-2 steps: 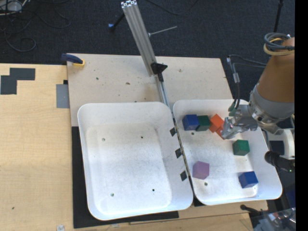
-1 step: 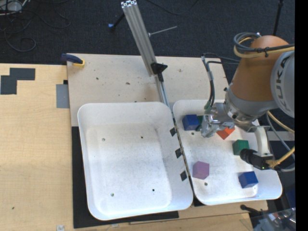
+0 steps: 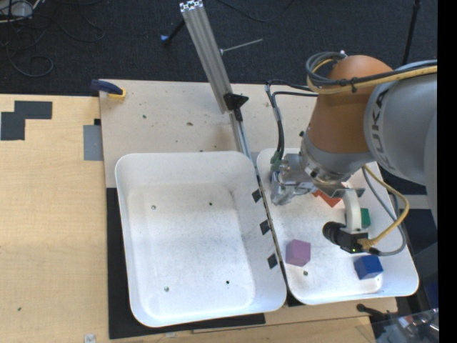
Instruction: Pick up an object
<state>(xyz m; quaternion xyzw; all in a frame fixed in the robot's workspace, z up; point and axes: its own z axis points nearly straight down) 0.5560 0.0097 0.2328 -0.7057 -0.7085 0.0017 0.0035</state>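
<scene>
My gripper [image 3: 283,189] hangs low over the far left part of the right bin [image 3: 400,286], close to the divide between the two bins. A purple cube [image 3: 298,252] lies in that bin, nearer the front than the gripper and apart from it. A blue cube [image 3: 368,266] rests toward the bin's front right. To the right of the gripper, a red piece [image 3: 330,199] peeks out from under the wrist, and a small green piece [image 3: 365,217] shows beyond it. The arm hides part of the bin's far side.
The left bin [image 3: 136,191] sits beside the right one, with black clips [image 3: 265,227] along the shared rim. A slanted aluminium bar [image 3: 211,56] rises behind the bins. A blue and yellow clamp [image 3: 108,88] grips the bench's far left corner.
</scene>
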